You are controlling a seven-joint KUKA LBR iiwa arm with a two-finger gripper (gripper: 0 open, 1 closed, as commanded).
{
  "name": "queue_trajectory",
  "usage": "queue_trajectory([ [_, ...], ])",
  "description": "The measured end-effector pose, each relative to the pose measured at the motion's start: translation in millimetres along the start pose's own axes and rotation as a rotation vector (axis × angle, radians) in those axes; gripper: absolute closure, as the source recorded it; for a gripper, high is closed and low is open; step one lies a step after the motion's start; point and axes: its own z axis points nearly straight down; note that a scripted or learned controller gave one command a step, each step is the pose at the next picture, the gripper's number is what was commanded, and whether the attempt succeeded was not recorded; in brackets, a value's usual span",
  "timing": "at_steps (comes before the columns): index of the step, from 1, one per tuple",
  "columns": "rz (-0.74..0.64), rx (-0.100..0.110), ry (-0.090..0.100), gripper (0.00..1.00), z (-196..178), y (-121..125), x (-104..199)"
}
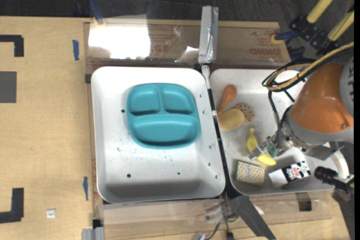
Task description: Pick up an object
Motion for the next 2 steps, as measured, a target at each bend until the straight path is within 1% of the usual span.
queue_trajectory([
  [1, 0.514, 0.019, 0.004, 1.0, -78.4, 53.9, 57.0],
  [2, 0.433, 0.018, 0.003, 1.0, -109.5, 74.5, 51.8],
])
